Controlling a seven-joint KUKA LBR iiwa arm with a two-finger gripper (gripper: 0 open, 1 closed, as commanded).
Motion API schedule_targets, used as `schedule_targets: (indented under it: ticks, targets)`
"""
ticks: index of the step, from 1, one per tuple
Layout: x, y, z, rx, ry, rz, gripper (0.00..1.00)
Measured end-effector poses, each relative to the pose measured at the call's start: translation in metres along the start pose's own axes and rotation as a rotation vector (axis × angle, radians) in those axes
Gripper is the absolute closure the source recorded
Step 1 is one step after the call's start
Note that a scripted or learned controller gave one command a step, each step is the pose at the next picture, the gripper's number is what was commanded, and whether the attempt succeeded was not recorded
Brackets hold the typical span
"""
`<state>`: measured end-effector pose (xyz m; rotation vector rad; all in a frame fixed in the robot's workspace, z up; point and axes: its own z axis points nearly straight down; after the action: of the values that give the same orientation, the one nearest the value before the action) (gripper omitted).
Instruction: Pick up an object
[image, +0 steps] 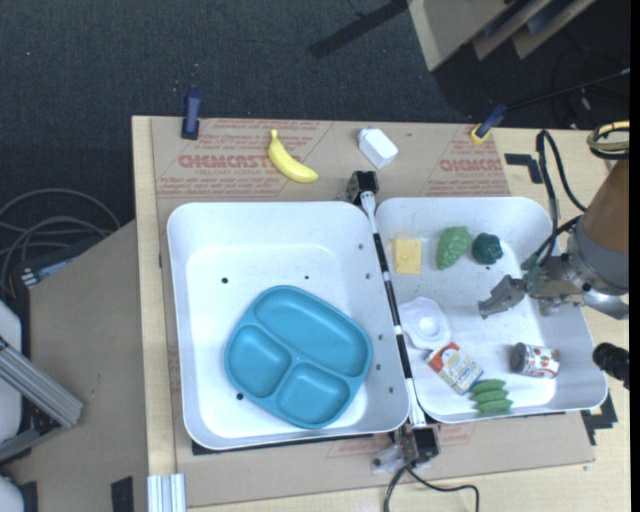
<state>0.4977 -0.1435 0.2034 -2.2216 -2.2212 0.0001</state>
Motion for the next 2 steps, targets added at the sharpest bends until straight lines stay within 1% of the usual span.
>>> schedule_targets:
  ticks: [1, 2]
  targets:
    - [-0.005, 0.099, 0.095, 0.001, 0.000, -0.001, 0.00]
    - [0.045, 0.142, 0.117, 0.004, 0.002, 0.001, 0.00]
